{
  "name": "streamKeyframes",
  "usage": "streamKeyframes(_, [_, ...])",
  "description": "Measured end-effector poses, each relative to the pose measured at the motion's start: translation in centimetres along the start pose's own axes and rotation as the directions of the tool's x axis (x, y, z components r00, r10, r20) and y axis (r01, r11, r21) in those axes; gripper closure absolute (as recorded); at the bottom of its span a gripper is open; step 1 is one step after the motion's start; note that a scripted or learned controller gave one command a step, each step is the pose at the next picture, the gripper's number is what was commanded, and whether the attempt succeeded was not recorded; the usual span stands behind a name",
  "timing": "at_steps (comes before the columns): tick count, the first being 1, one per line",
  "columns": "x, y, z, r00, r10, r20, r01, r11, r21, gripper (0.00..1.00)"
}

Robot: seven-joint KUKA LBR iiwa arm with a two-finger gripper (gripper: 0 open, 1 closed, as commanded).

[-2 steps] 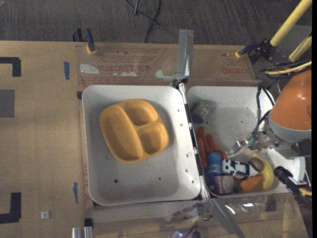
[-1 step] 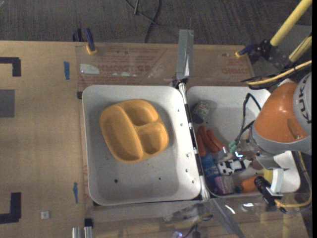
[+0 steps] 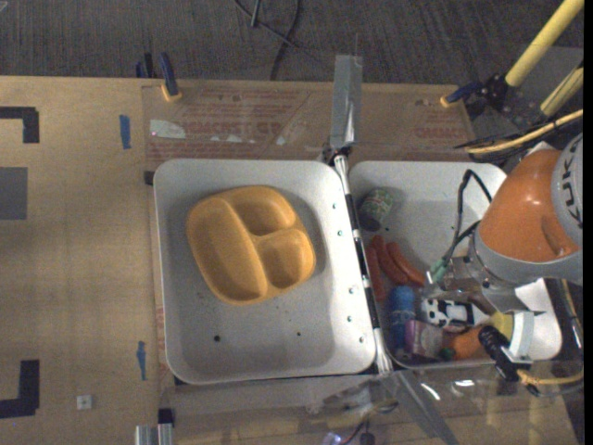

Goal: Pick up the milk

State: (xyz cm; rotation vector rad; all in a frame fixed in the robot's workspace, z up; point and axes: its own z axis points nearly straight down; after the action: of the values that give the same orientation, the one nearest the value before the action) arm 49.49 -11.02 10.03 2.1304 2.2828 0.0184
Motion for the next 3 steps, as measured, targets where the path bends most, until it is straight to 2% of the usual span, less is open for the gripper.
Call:
streamKeyframes(1, [-1.7, 4.9, -1.0, 0.999, -0.051, -0.006, 0.051, 0.999, 0.018, 1.00])
streamKeyframes(2, [-1.7, 4.9, -1.0, 0.999, -0.050, -0.006, 0.051, 0.999, 0.019, 0.00])
streamKeyframes(3, [2.3, 4.5, -8.4, 0.924, -0.382, -0.011, 0.382, 0.924, 0.014, 0.00])
